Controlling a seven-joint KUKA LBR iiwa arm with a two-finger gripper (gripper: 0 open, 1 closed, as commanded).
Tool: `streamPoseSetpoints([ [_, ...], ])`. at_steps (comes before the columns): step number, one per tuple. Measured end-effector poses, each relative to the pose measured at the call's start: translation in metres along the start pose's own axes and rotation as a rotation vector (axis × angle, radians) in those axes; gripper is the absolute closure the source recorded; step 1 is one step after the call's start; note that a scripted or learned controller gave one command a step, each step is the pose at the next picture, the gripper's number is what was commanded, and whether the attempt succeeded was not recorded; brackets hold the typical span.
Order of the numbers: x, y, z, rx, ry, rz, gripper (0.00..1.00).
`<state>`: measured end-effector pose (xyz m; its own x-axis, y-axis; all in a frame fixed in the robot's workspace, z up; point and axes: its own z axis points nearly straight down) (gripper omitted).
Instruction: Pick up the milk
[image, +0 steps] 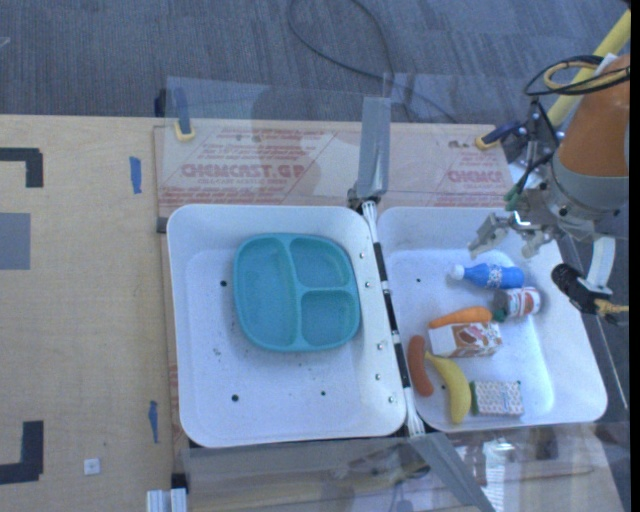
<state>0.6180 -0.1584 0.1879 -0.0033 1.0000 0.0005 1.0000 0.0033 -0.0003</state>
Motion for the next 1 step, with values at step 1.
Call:
streamPoseSetpoints([
  [1, -0.0219, -0.0074, 0.0740, -0.024, -0.006, 0.100, 0.00],
])
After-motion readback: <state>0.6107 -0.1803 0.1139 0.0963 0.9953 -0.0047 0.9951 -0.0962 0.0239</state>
